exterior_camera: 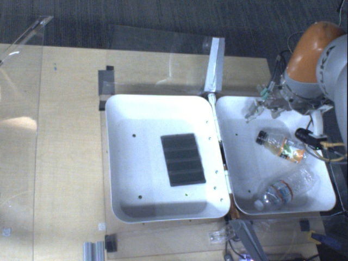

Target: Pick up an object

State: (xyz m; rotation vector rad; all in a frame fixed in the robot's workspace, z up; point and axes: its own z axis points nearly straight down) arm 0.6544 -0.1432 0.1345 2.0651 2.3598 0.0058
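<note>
Wood bench [60, 145] carries two white bins side by side; dark carpet behind. Left bin [122, 118] holds one dark ribbed pad [182, 159], lying flat near the middle. Right bin [239, 162] has the likely targets: a small bottle [280, 147] w/ orange label, on its side, cap toward the left, & a clear bottle [283, 191] also on its side near the front right corner. Both lie flat, probably bc they were dropped in loose, so either would need a grab across the body.

Arm comes in from the right, orange band up top, w/ the gripper [265, 106] over the back of the right bin, near the rim, apart from both bottles. Nothing shows between its fingers; whether they stand wide or narrow can't be told, the tip is small & tangled w/ cables. So the pick looks not yet made.

Clear bottle is hard to trace against the white floor; its far end fades out. Right edge of the bin sits under the arm & cables. Clear panel over the bench's left blurs things there
</note>
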